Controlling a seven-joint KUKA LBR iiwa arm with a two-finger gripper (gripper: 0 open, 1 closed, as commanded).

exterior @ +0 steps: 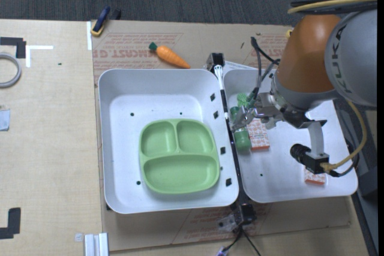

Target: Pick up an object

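Camera view: fixed, slanted look down on two white bins side by side; arm (327,63) enters from right, hangs over right bin (288,186).
Gripper (245,118): low over left part of right bin, just beside divider wall; finger spacing unreadable, wrist body and cables in the way. Cannot tell apart or together. Nothing seen between fingers, so no hold claimed.
Candidate object: green cylindrical item (241,138), lying on right bin floor directly below gripper, close to divider wall.
Neighbour: red-and-white packet (259,136), touching or just beside green item on its right.
Other contents, right bin: second small red-and-white packet (314,177) near lower right corner, well apart from gripper.
Left bin (120,99): green divided plate (179,156), flat, centred toward lower half.
Outside bins: toy carrot (170,55) on bench above left bin; out of play.
Step in hand (judgement): descent or close on green item; grasp not confirmed.
Doing it well: centre fingers across short axis of green item, not along it; lower until fingertips straddle it; avoid pinching packet edge together with it; lift straight up before any sideways move.
Edges: divider wall tight on left of target; little room for left finger; risk of finger landing on wall rim.
Open room: bare bin floor toward centre and lower part of right bin; safest retreat straight up, then rightward.
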